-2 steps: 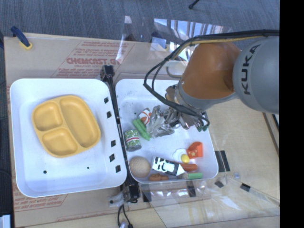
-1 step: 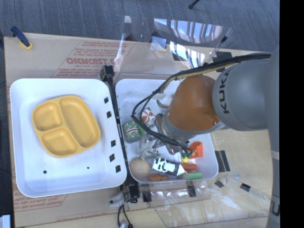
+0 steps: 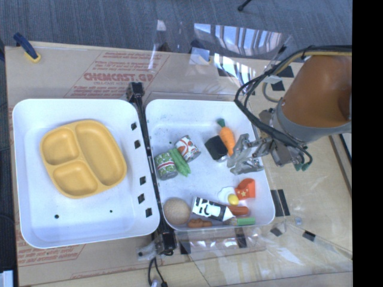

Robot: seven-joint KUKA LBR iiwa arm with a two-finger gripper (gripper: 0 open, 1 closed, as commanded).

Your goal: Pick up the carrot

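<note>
Counter's right bin [image 3: 179, 109] is crowded; gripper [image 3: 242, 157] hovers just beside the carrot [image 3: 227, 138], fingers' state unclear, bare floor toward the divider.

One fixed camera, mounted above the tabletop [image 3: 311, 244], looking down at a slant. Far edge of the scene sits at frame top, where dark carpet shows beyond the cardboard sheet; near edge at frame bottom. Mid-range standoff: both white bins fit whole, left bin [image 3: 24, 160] and right bin [image 3: 197, 109] side by side across the frame centre. Arm [image 3: 317, 97] enters from frame right, its orange band large and close to the lens. No second view to overlap with.
</note>
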